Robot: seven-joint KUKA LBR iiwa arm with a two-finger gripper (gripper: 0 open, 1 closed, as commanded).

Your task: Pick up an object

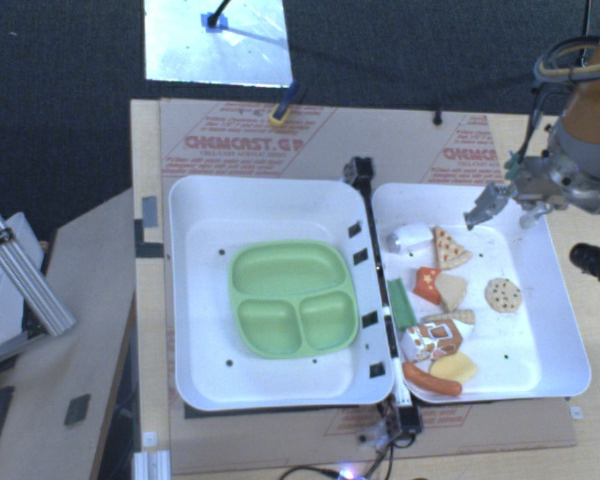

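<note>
The tool (507, 206) hangs released and empty over the right bin's (560, 298) upper edge, at the frame's right. The nearest object, a pizza slice (448, 248), lies just lower left of it, long axis running down-right

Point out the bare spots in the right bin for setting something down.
Free: the right bin's floor right of the round chocolate-chip cookie, plus its near right corner. Crowded: the left side, from the pizza slice down to the red sausage.
</note>
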